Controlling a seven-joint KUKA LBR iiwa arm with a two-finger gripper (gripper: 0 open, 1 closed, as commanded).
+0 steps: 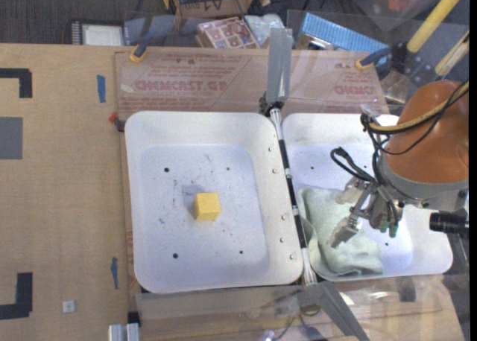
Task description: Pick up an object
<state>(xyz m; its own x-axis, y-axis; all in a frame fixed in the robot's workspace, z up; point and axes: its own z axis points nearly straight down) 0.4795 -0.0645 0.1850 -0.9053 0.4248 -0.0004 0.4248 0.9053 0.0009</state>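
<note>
While my gripper (356,222) hangs low over the cloth (335,246) in the right bin (432,261), I cannot tell whether it is spread or closed, and I see nothing held in it. I judge the cloth (pale, crumpled against the bin's near left corner) to be light, soft and limp; a raised fold near its middle should give the best purchase, since flat fabric would slip away. Further left, the block (208,206) sits near the centre of the left bin (149,146), well apart from the gripper; it looks small, light and stiff, best pinched across opposite flat faces. Beyond the bins, a sheet (194,90) bears red print that seems to read "CHEMCAST GP".
</note>
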